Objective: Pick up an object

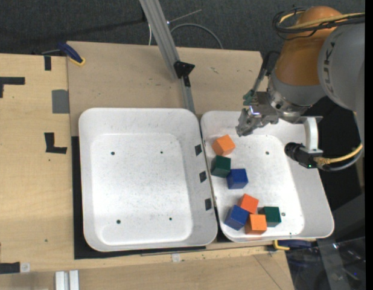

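I have the gripper poised above the right bin's far edge, just beside the orange block. Finger spacing: I cannot tell. Step in hand: approach. Next, descend squarely over the block, then close.

One fixed camera above the bench, looking down at a slant.

Both white bins fit in the frame from a middling distance: the left bin sits centre-left, the right bin centre-right. The bench top runs off the left edge, dark floor crosses the top, and the arm enters at upper right.
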{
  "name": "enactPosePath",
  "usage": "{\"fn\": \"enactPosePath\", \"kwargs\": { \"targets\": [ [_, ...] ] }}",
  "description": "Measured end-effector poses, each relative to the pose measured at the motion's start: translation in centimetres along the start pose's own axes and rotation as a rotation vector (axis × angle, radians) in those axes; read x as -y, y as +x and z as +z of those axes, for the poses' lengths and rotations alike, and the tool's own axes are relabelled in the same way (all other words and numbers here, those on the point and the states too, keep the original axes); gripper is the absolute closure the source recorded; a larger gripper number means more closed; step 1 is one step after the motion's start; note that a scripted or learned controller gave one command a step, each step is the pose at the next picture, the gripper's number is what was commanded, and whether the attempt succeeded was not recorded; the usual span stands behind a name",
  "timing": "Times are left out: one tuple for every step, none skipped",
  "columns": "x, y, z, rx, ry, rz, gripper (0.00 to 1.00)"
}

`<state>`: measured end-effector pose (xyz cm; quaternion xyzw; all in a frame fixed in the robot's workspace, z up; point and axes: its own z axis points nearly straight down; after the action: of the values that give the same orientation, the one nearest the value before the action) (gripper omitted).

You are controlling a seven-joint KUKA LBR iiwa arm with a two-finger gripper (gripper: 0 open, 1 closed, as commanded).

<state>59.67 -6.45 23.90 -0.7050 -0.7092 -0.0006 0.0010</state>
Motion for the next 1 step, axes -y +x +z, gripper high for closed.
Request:
{"fn": "enactPosePath", "kwargs": {
  "targets": [
    [0.83, 5.04, 1.26, 0.001, 0.003, 0.000, 1.00]
  ]
}}
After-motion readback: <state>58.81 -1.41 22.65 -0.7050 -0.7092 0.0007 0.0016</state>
